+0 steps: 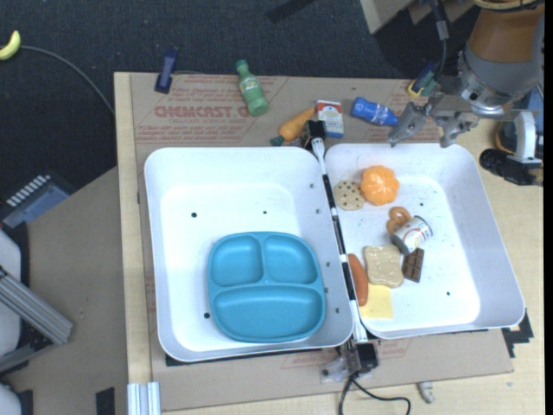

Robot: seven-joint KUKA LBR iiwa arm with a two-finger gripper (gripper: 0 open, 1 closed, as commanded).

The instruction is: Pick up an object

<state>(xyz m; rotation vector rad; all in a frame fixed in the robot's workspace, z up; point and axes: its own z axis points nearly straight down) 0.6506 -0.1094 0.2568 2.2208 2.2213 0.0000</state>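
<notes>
Well, the two shallow white plastic bins sit side by side, the left bin [173,232] bearing a blue three-compartment plate [265,285]. The right bin [484,249] holds a round orange fruit [378,184], near a cookie. Above its far rim the grey two-finger gripper [429,130] hangs spread apart, grasping nothing.

The gripper [429,126], fingers spread and holding nothing, hovers over the right bin's [484,188] far rim.
</notes>
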